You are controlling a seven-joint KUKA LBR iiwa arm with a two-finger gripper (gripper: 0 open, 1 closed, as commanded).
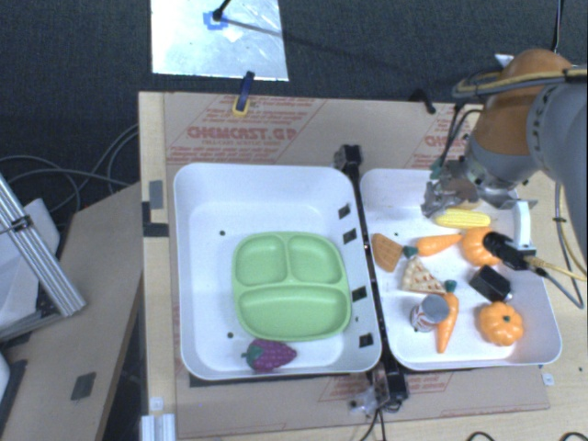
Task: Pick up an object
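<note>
Grey arm's end effector (447, 194) hangs low in the right bin (395, 189), at its 12 o'clock, touching the corn cob (462, 219); whether spread or pressed together cannot be told.

End effector (447, 196) low over right bin (395, 186), touching corn cob (462, 218).

The arm (537, 108) is cut off by the picture's right edge, so its base cannot be seen. Its wrist covers the far right corner of the right bin (551, 343). The gripper (447, 197) is a dark blur above the corn cob (462, 219); how its fingers stand cannot be told. 1 small round object (428, 315) near the bin's near edge is partly hidden under a carrot (446, 324) and too blurred to name.
</note>
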